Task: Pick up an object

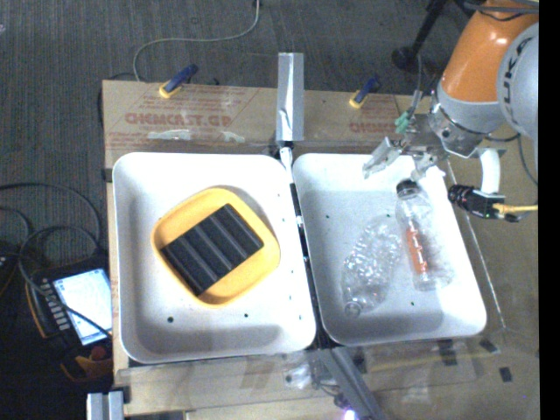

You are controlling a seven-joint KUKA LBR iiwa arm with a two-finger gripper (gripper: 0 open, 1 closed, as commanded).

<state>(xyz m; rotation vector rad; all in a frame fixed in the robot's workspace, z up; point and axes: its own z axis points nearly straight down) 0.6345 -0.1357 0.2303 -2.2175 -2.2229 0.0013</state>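
Nearest the camera, the right bin (464, 318) holds two clear plastic bottles, and that bin serves as the landmark for everything else. A crumpled bottle (369, 267) lies near its middle, slanting toward its front edge. Just beside it, toward the bin's right wall, a smoother bottle (418, 239) with an orange label lies lengthwise, its cap pointing at the bin's back edge. The two look close together, perhaps touching.

To the left of the right bin sits the left bin (140, 322), carrying a yellow tray (178, 217) with a dark ribbed insert.

Over the back right corner of the right bin hangs the gripper (404, 160), its fingers spread apart with nothing between them, poised just above the cap end of the labelled bottle.

Either bottle is probably very light, thin-walled and slippery, so it would give under a squeeze and could squirt out sideways. The labelled one seems the firmer choice; I would take it across the body near the label, or at the stiffer neck.

Clear plastic on white makes the outlines hard to trace, especially where the crumpled bottle ends. The arm's upper part is cut off at the frame edge, and the fingertips are small and hard to make out.
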